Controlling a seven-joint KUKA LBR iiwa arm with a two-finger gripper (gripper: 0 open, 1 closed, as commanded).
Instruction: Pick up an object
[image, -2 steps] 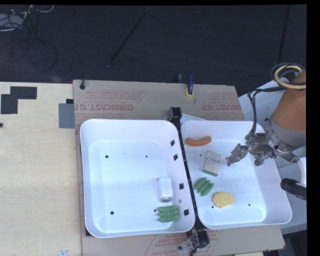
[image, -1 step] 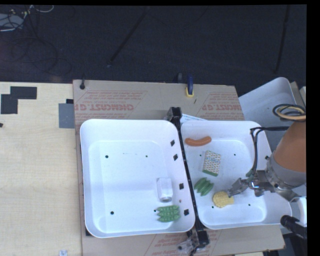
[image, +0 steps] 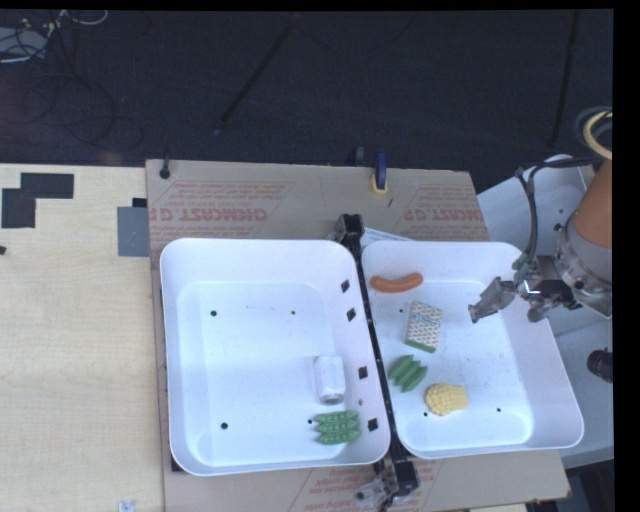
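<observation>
The right bin (image: 545, 415) holds an orange sausage (image: 397, 282), a small checkered pack (image: 424, 326), a green pea pod (image: 406, 372) and a yellow corn cob (image: 446, 399). In the left bin (image: 200, 400) lie a white cylinder (image: 329, 378) and a green ridged piece (image: 337, 427). My gripper (image: 515, 303) hangs over the right bin's right side, well right of the checkered pack. Its fingers (image: 489, 301) are spread open with nothing between them.
Both bins sit on a brown cardboard sheet (image: 260, 205) with a black divider clip line (image: 360, 330) between them. A blue and yellow clamp (image: 380, 175) stands at the cardboard's back edge. A wooden bench top (image: 70, 350) lies to the left.
</observation>
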